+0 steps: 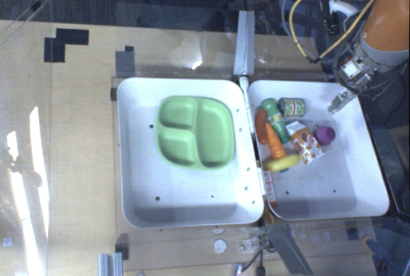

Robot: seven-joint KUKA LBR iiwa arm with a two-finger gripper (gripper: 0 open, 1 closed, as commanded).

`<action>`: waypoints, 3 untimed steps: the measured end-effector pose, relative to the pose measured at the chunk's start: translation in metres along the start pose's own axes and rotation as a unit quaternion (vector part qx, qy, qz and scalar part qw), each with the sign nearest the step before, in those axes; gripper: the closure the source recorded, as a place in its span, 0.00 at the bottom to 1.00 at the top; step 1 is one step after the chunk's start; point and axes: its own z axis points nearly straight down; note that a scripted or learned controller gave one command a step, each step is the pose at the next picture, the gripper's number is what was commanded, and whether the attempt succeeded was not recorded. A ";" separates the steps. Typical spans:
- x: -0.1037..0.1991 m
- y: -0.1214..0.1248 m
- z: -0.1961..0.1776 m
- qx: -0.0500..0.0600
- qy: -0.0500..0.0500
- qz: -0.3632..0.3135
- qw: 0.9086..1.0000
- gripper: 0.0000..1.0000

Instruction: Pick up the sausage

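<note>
The sausage (261,127) is a short reddish-brown piece lying lengthwise against the left wall of the right bin (359,191). An orange carrot (276,143) lies right beside it. My gripper (339,102) hangs over the far right corner of that bin, well to the right of the sausage and apart from every object. Nothing is seen in it. The orange band of the arm (389,15) is above it at the frame's upper right.
Around the sausage lie a green bottle (273,112), a small can (292,106), a yellow banana (284,163), a patterned carton (307,145) and a purple piece (325,134). The left bin (138,198) holds a green divided plate (196,130). Cables (307,6) loop behind the bins.
</note>
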 end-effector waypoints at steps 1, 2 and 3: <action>0.001 -0.001 -0.039 0.003 0.006 -0.142 0.990 1.00; 0.003 0.003 -0.014 -0.001 0.000 -0.260 0.966 1.00; 0.011 0.007 -0.018 -0.001 0.000 -0.369 0.929 1.00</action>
